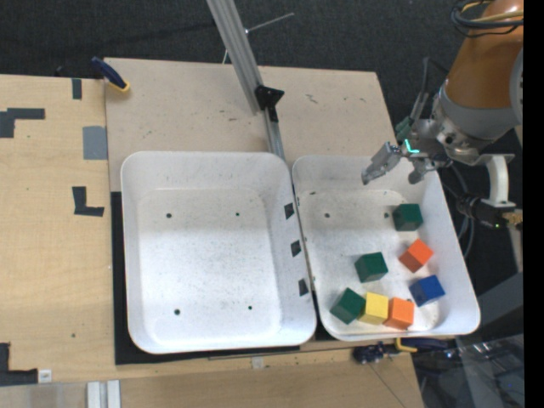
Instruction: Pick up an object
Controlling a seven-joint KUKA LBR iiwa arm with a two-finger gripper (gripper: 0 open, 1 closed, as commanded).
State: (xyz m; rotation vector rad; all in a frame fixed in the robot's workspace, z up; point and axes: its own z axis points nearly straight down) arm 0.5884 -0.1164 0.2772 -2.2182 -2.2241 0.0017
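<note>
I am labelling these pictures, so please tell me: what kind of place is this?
Probably a robotics lab bench: a robot arm reaches over two white bins, coloured blocks lie inside one, and tape marks dot the board.

The arm (484, 66) was cut off by the top and right edges, so its base could not be seen. The end effector (396, 165) was too small and blurred to tell how its fingers stood. The yellow block (376, 306) partly hid behind the neighbouring green block (348, 305) and orange block (400, 312).
</note>
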